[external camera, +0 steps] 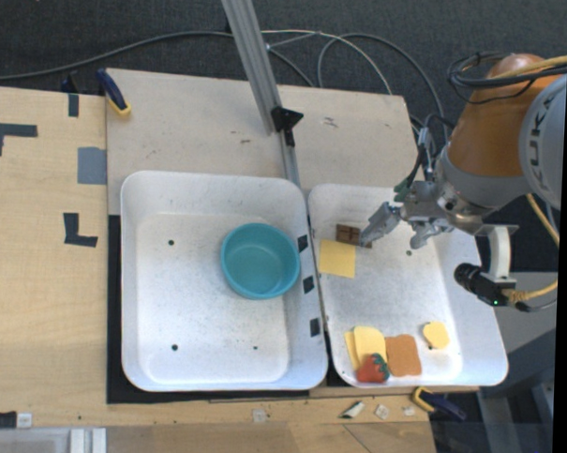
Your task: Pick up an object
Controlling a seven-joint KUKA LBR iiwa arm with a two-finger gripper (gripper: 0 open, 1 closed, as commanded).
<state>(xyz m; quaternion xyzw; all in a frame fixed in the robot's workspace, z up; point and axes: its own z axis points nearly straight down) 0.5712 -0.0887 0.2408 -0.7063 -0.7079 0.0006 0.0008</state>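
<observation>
My gripper (397, 231) hangs over the back of the right bin (465, 370), its two fingers spread apart with nothing between them. The left finger (375, 229) points down toward a small brown block (347, 234) near the bin's back left corner. A yellow square slice (337, 259) lies just in front of that block. At the bin's front lie a yellow piece (365, 344), an orange-brown slab (403, 355), a red strawberry-like item (373, 368) and a small yellow lump (435, 335).
A teal bowl (260, 259) sits in the left bin (156, 356). A slanted metal pole (262, 70) rises behind the bins. Cables trail across the back of the bench. Small clamps lie at the bench's far left corner (113, 91) and front edge (431, 400).
</observation>
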